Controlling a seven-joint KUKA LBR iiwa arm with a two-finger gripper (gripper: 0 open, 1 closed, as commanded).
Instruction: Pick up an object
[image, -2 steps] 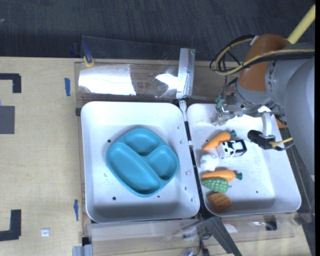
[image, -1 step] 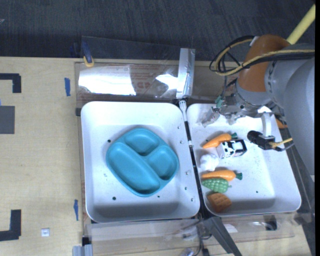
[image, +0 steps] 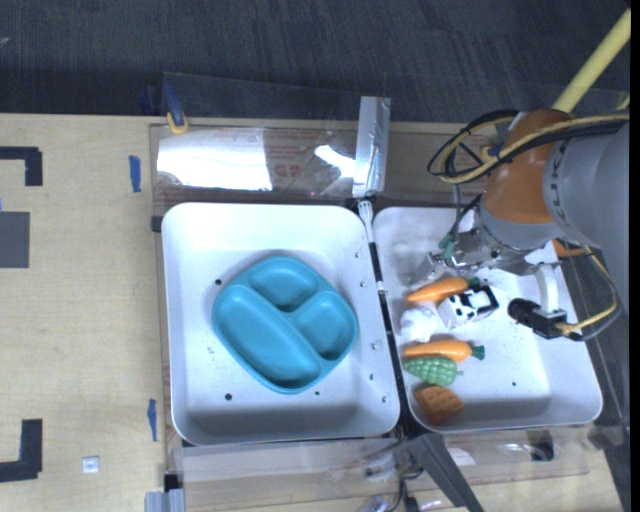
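The right bin (image: 560, 395) holds several toy foods. An orange carrot-like piece (image: 437, 291) lies near its middle, with a black-and-white toy (image: 472, 304) just right of it and a white lump (image: 419, 321) below. Further forward lie an orange carrot with a green tip (image: 440, 350), a green knobbly piece (image: 433, 371) and a brown round piece (image: 438, 402). My gripper (image: 457, 254) hangs low over the bin's back part, just above the upper orange piece and the black-and-white toy. The wrist and its cables hide its tip.
The left bin (image: 190, 250) holds a blue divided plate (image: 285, 322). A metal divider post (image: 372, 145) and clear sheeting stand behind the bins. The arm's grey body (image: 590, 190) overhangs the right bin's back right corner. A black cable plug (image: 535, 316) hangs over the right bin.
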